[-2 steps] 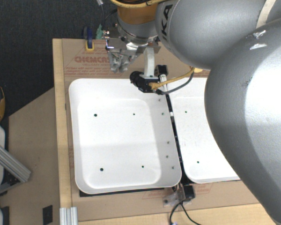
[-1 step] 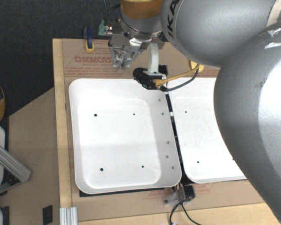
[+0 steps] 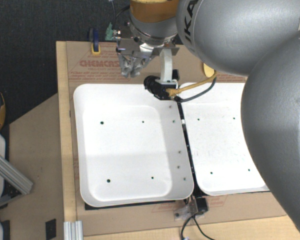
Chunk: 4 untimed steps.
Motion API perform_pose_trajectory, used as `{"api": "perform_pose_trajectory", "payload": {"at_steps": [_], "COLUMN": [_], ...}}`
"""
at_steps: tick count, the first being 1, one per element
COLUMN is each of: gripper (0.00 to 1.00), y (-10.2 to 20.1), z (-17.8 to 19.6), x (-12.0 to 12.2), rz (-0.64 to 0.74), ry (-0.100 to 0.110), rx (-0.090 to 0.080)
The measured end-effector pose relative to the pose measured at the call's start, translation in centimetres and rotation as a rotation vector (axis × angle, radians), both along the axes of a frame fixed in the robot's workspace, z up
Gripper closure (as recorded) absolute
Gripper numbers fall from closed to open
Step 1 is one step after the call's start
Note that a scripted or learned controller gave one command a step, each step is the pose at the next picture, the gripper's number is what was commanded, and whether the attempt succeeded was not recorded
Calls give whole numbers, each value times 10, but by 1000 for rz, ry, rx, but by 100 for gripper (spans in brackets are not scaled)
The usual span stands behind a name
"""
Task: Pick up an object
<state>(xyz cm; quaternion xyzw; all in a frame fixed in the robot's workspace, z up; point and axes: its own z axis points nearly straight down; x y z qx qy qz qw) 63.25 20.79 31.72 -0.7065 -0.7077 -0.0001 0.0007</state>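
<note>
Gripper (image 3: 131,67) above far edge of left bin (image 3: 90,134).
Fingers look together, gripping nothing; right bin (image 3: 225,149) beside it.

I have two bins side by side on the bench (image 3: 70,134); the left bin (image 3: 130,144) sits toward the middle of my view, the right bin (image 3: 220,139) just beside it, their inner rims nearly touching; the arm (image 3: 250,29) reaches in from the right across the right bin; the gripper (image 3: 131,68) hangs over the bench just behind the left bin's far rim.
</note>
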Motion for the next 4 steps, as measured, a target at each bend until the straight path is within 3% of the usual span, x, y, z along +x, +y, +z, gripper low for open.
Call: {"api": "perform_pose_trajectory", "payload": {"at_steps": [1, 2, 3, 4], "gripper": [100, 100, 100, 100], "y": [0, 17, 17, 10], "z": [15, -68, -26, -9], "x": [-15, 12, 3, -13], "rz": [0, 0, 0, -2], "ry": [1, 8, -5, 1], "rx": [0, -3, 1, -1]}}
